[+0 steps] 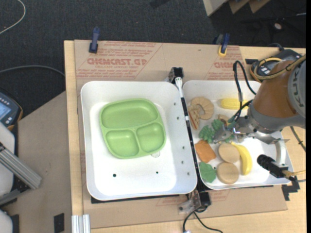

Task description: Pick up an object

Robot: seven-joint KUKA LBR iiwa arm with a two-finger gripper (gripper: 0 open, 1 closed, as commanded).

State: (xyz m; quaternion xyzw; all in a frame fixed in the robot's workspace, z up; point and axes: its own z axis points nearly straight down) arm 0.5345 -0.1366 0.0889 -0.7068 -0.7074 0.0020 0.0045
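Note:
The right bin (252, 85) holds several toy foods: a tan pretzel-like piece (200, 109), a yellow corn piece (229, 103), a green leafy piece (210, 131), an orange piece (205, 152), a yellow banana (244, 158), two tan round buns (228, 153) (227, 173) and a small green piece (208, 172). My gripper (227, 131) hangs low in the middle of this bin. It is just right of the green leafy piece and above the upper bun. The arm hides what lies directly under it.
In the left bin (92, 144) lies a green divided plate (132, 127). A black divider (183, 111) runs between the bins. Two clamps (94, 39) (223, 43) hold the board's far edge. The arm's orange band (273, 93) covers the right bin's right side.

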